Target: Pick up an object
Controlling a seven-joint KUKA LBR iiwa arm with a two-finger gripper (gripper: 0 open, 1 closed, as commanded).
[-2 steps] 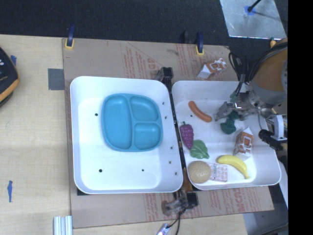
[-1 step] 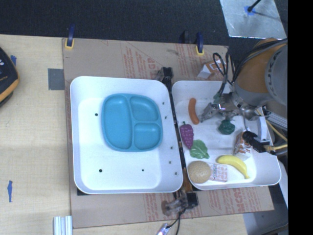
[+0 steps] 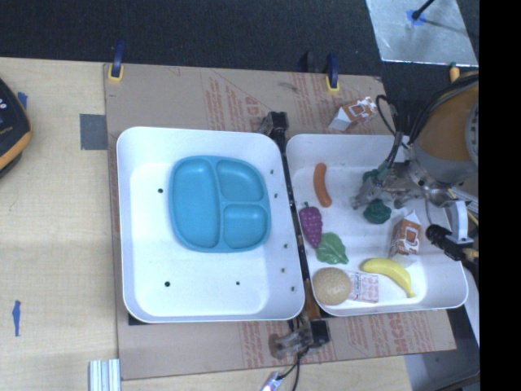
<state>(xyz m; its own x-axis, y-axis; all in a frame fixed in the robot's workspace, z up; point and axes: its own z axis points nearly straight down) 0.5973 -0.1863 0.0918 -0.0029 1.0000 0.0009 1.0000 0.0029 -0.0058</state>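
Inside the right-hand white bin [image 3: 456, 300], near its upper right part, the end effector [image 3: 376, 194] hangs just above or against a small dark green object [image 3: 377, 213], which looks like the likeliest target for the pick. Whether the end effector is released, clenched or grasping that piece cannot be told, because its metal tip blends with cables and shadow. The green piece looks like a moulded toy vegetable: probably light, stiff and fairly smooth, so it may slide or roll out of a pinch unless it is taken across its widest part, squarely from above. Other candidates lie nearby in the same bin: an orange sausage [image 3: 322, 184] toward the upper left, a purple bunch of grapes [image 3: 310, 224] below it, a green leafy piece [image 3: 332, 248] just beside the grapes, a round tan bun [image 3: 332, 286] at the lower left, a small printed packet [image 3: 366, 287] touching the bun, a yellow banana [image 3: 391, 274] to its right, and a brown-and-white wrapper [image 3: 406, 236] above the banana. The banana and sausage are best gripped across their short width; the thin packets would likely be hard to lift off the floor. The left bin [image 3: 138, 292] holds a blue divided plate [image 3: 220, 203]. The grey arm with its orange band [image 3: 448, 133] is cut off at the right, and its bulk hides the bin's far right corner. Another wrapper [image 3: 355, 113] lies on the worktop [image 3: 57, 243] outside the bin.
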